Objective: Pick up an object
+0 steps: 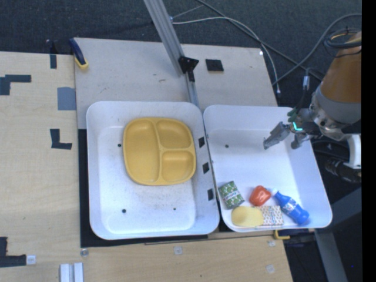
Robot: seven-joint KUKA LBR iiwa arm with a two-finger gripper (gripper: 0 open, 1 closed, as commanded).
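Note:
In the right bin [252,157] several small objects lie along the near edge: a green patterned packet [230,194], a red-orange piece [259,195], a blue bottle-like toy [292,208], a yellow lump [247,217] and a pale checked packet [271,215]. My gripper [288,137] hangs over the far right part of this bin, well above and behind those objects. Its two dark fingers [275,137] are spread apart with nothing between them.
The left bin [106,175] holds a yellow divided plate [159,150]. A metal post [167,31] rises behind the bins. Cables run across the dark floor at the back right. The grey and orange arm [343,87] enters from the right.

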